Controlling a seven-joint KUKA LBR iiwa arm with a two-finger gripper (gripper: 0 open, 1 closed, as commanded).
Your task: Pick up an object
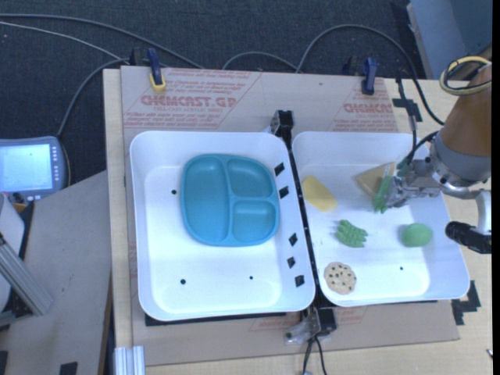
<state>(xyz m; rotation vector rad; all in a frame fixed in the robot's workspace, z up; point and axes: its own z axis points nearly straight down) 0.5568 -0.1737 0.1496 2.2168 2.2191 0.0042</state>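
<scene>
White plastic, 2 bins: the left bin holds a blue tray, the right bin holds the loose items, probably scattered so any 1 can be taken. A yellow piece, leafy green, cookie and green ball lie apart. The arm reaches in from the right, wrist bent low over the bin's far side. Its gripper sits at a tan wedge with a green stalk — I cannot tell its state or whether anything is gripped.
</scene>
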